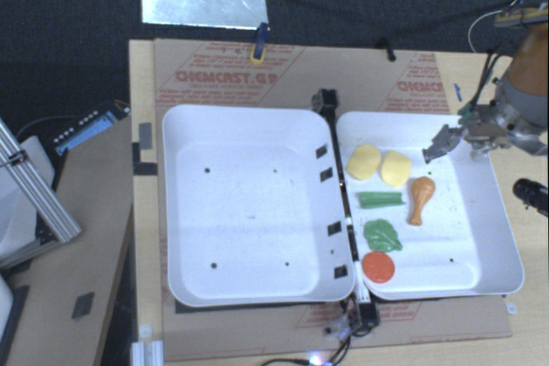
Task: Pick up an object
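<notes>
camera view: fixed above bench | slanted downward | both bins (249, 210) visible

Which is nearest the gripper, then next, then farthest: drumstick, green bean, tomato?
From the gripper, at the right bin's top right:
1. Drumstick, just below it.
2. Green bean, bin centre-left.
3. Tomato, bottom-left corner of that bin.

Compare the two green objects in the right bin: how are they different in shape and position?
The green stick is long, thin and straight, lying nearly level across the view; the green leafy piece is broader, lumpy and irregular. The green stick lies nearer the two yellow pieces; the green leafy piece lies nearer the red round piece. Both are green, rest in the right bin, and lie apart from the gripper.
</notes>
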Available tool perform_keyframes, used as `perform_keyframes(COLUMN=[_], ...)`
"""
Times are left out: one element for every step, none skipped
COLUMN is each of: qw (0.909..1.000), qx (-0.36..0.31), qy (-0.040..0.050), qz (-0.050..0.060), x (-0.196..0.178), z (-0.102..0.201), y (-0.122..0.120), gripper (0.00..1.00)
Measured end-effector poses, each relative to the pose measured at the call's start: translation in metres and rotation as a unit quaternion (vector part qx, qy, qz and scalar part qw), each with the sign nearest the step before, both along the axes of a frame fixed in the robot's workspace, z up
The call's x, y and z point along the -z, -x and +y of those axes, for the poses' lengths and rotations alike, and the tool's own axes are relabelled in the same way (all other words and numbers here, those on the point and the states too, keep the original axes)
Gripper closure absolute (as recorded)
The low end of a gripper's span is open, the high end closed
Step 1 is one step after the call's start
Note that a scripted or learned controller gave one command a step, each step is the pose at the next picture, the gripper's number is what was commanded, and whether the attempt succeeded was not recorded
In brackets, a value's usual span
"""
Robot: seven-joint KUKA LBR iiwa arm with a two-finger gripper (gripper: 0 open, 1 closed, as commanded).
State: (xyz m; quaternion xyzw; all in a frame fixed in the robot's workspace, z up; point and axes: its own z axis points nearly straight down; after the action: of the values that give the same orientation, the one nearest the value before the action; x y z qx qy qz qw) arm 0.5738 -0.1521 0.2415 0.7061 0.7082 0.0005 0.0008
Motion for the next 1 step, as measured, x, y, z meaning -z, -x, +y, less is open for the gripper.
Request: perform_keyframes(qw=[1.0000], qx=[-0.002], qy=[-0.0026], qz=[0.007], x=[0.1410], z=[0.0423], y=[0.0233], gripper=[0.00])
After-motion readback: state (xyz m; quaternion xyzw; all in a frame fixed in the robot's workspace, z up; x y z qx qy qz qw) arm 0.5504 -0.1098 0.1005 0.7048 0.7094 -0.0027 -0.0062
